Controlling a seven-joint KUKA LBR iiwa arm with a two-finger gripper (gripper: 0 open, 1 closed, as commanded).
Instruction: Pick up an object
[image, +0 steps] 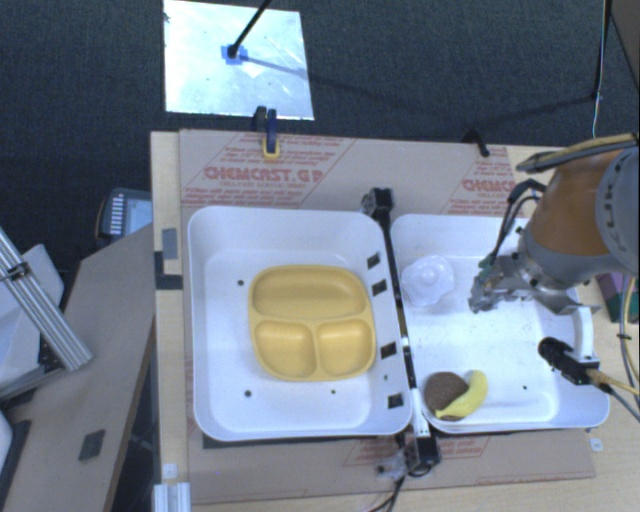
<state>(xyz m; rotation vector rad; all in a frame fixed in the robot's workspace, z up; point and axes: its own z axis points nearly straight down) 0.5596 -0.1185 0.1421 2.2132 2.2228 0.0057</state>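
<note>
Gripper (487, 296) of the grey arm (580, 225) hangs low over the right bin (520, 395), in the middle of its far half, and from this slanted camera view one cannot tell if it is open or closed; nothing is seen held in it. Just beside it, toward the dividing edge between the two bins, lies a clear plastic cup (428, 278), pale and hard to read against the white floor; its long axis cannot be told. This cup is the nearest thing for picking, lying on the side of the gripper toward the left bin (215, 330), near but apart from it. At the near edge of the right bin, close to the corner by the divider, lie a banana (470, 396) and a brown round object (446, 388), touching each other; the banana's long axis runs at a slant from the near edge up toward the far right corner. These two are well apart from the gripper, toward the near edge. In the left bin a yellow divided tray (310, 322) rests in the middle. Probably the coming move is a short shift toward the cup.
</note>
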